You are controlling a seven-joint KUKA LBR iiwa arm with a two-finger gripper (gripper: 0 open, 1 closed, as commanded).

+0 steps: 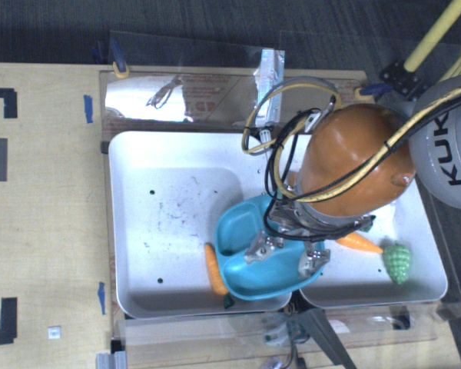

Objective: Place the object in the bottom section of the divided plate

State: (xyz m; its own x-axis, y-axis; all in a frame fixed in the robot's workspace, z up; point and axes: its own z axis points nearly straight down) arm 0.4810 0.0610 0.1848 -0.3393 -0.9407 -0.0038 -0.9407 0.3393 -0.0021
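Grey arm's hand low over blue divided plate, grip state impossible to tell, orange carrot touching plate's left rim, second carrot beside green toy.

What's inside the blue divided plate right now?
The upper section of the blue divided plate shows bare blue. The tool and the arm's wrist cover much of the lower section, so what lies there is hidden. An orange carrot lies outside, against its left rim.
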